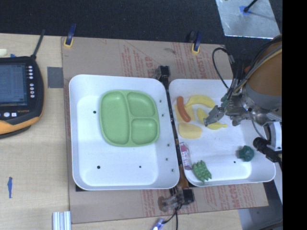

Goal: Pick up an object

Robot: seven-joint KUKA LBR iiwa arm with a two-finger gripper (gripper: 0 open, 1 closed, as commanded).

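Left shallow white bin [86,171]: green three-compartment plastic plate [128,118], lying flat. Right shallow white bin [225,174]: red sausage-shaped toy [183,109], yellow banana-shaped toy [200,100], flat yellow piece [190,130], small yellow piece [217,125], dark green round toy [246,153], green leafy toy [201,170] at near edge. Two-finger gripper [211,119] low over the small yellow piece; cannot tell whether it is parted or closed. Nothing visibly gripped.

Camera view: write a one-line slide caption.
End effector over yellow toy food in right bin; green divided plate in left bin.
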